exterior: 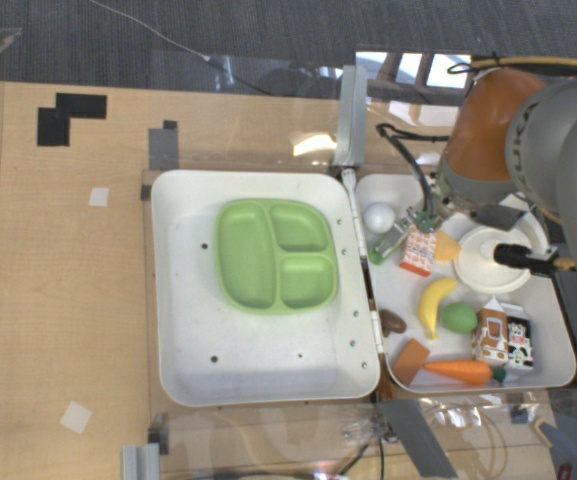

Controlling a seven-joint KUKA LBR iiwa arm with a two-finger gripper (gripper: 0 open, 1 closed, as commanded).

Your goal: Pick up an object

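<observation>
Grey arm [528, 138] positions the gripper [420, 216] over the right bin [568, 363], above a small carton [418, 253]; gripper state cannot be determined. Green plate [273, 255] occupies the left bin [183, 358].

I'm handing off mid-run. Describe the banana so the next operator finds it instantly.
Start at the right-hand white bin, the cluttered one beside the bin holding the green divided plate. Near that bin's middle lies the banana, just left of a round green fruit and above the carrot. It is the bin's one curved, bright yellow piece.
</observation>
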